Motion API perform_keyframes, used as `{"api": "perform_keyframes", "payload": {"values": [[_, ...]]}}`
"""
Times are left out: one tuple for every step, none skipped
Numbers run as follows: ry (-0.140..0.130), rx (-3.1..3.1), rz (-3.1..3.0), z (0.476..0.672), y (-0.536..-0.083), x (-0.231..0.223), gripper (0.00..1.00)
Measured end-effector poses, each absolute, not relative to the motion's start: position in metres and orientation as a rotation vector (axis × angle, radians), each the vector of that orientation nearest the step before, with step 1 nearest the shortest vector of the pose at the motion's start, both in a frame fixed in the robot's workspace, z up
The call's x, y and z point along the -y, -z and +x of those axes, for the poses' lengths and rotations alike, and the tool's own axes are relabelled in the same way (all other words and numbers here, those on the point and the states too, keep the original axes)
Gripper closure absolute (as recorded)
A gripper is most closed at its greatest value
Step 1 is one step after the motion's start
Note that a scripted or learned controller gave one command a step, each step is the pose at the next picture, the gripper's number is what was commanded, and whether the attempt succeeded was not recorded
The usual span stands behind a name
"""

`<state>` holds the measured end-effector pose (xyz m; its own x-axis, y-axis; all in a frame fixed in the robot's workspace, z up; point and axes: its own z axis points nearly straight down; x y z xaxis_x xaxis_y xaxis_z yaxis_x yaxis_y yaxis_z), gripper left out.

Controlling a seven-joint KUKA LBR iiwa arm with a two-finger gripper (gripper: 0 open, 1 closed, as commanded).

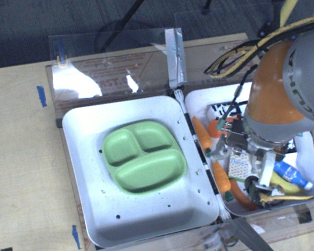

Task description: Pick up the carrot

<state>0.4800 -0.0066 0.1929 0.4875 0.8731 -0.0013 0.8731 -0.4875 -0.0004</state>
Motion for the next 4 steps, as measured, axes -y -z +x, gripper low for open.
{"api": "perform_keyframes", "payload": {"values": [[0.004, -1.293, 2.863, 0.479, -0.183, -0.012, 0.0], [0.006, -0.846, 3.026, 0.479, -0.183, 0.019, 0.0], [0.006, -0.841, 3.028, 0.478, -0.183, 0.056, 0.0], [0.005, -0.322, 3.126, 0.479, -0.184, 0.014, 0.0]]}}
